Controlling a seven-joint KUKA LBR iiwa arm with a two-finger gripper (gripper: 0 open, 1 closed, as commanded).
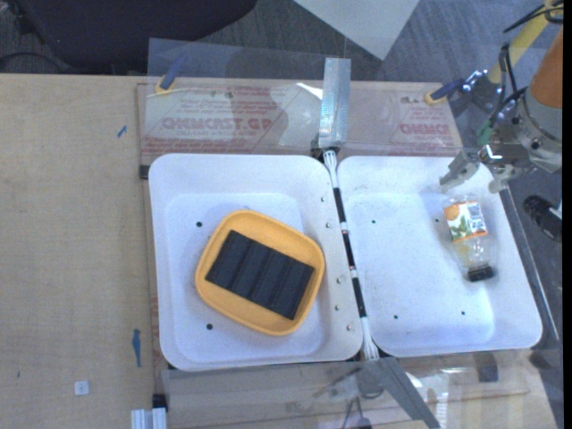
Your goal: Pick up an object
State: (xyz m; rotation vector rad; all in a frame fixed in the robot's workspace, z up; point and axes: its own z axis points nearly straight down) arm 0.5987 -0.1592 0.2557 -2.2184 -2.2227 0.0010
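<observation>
A small clear bottle [467, 233] with an orange and green label and a black cap lies on its side in the right bin [402, 275], near that bin's right wall. My gripper [479, 173] hangs just beyond the bottle's far end, at the bin's back right corner. It is open, its two fingers spread apart with nothing between them. In the left bin [179, 195] rests a yellow-orange tray [214, 253] with rounded corners, holding a black ridged block [261, 273].
A metal divider post [335, 101] stands at the back between the two bins, in front of a clear plastic sheet with red lettering. Bare wooden bench lies to the left. Cables and arm hardware crowd the right edge.
</observation>
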